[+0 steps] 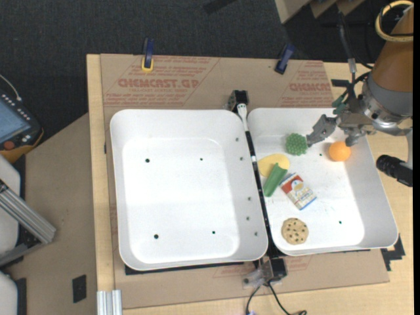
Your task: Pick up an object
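Gripper [336, 131] hung over right bin [367, 231], fingers spread wide, nothing between them. One fingertip [319, 134] sat just at 2 o'clock of green bumpy ball [296, 144]; other near orange ball [338, 151]. Yellow piece [271, 163], green pod [273, 180], small red-and-white box [298, 191] clustered mid-bin. Cookie [294, 230] lay at 6 o'clock of box.

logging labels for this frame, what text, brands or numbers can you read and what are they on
"CHEMCAST GP" in red, on the brown board under the bins, upper left.
The same red print, upside down, on the board's upper right: too faint to read surely.
Print on the small red and white packet in the right bin: too small to read.
Screen of the device at the left edge: blurred, unreadable.
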Available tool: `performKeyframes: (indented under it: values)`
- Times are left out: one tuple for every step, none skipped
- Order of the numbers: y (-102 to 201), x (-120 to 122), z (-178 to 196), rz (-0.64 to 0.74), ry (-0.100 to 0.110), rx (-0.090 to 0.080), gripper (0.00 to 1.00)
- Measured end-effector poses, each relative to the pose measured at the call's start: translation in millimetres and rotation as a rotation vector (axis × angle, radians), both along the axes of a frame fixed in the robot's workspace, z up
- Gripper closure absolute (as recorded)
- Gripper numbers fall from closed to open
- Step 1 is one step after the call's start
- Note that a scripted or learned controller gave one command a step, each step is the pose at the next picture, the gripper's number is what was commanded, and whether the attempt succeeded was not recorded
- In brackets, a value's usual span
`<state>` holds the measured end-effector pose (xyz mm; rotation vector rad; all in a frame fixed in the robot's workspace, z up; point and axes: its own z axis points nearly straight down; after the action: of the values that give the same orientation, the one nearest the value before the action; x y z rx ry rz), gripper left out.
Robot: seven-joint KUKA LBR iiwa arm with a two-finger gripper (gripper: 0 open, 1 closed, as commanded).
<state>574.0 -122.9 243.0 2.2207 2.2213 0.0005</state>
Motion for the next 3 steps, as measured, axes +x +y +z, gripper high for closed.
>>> performKeyframes:
  values:
    - [0, 1, 11, 0.001, -0.003, -0.001, 1.0]
    - [10, -92, 56, -0.003, 0.004, 0.003, 1.0]
    - [75, -90, 129, 0.008, -0.009, 0.001, 1.0]
